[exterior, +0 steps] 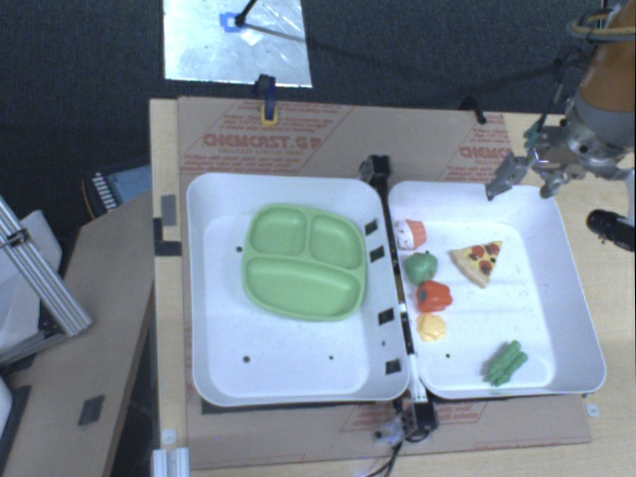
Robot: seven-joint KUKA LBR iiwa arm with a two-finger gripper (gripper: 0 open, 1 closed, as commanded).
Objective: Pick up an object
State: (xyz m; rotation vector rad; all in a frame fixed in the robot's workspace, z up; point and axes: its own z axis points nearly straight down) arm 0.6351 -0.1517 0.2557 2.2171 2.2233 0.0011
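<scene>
Camera view takes in two shallow white plastic bins side by side on a brown cardboard sheet point(298, 132) printed with red lettering. A black hinged divider point(390, 266) runs between them, and it serves well as the landmark here.

Left of the divider, the left bin point(214, 366) holds a pale green plastic tray with three compartments point(304, 261), lying flat near the bin's middle.

Right of the divider, the right bin point(566, 296) holds the small toy foods. Closest to the divider, in a rough line along it, sit a small white and orange cylinder-shaped toy point(408, 234), then a green rounded toy vegetable point(421, 265), then a red toy pepper with a green stalk point(433, 295), then a small yellow lump point(431, 328) nearest the front rim. The green, red and yellow pieces are close together, nearly touching. Farther right of the divider lies a toy pizza slice point(478, 260), yellow with red spots. Toward the bin's front, well right of the divider, lies a green ridged bean-like toy point(505, 363).

Far right of the divider, above the right bin's back rim, hangs the grey two-finger gripper point(521, 180), its two fingers spread apart with nothing between them, well apart from every toy. Behind the cardboard, a silvery sheet point(236, 28) lies on the dark floor.
</scene>
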